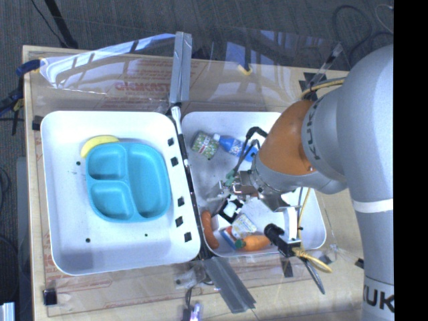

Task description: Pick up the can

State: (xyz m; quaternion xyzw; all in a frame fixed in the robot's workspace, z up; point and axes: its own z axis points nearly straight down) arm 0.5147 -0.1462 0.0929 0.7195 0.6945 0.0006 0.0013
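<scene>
The gripper (233, 194) hangs low over the middle of the right bin (200, 122), with the orange-banded wrist behind it to the right. Just below it, toward the bin's front wall, lies a small can-like item (243, 226) with a white, red and blue label. The gripper is above and slightly left of that item, and nothing shows clearly between its fingers. Part of the item is hidden by the gripper's body.
In the right bin a plastic bottle (215, 144) with a green label and blue cap lies at the back left. A reddish sausage (208, 227) and an orange carrot (255, 243) lie at the front. The left bin (60, 199) holds a blue divided tray (127, 182) and a yellow item (99, 142).
</scene>
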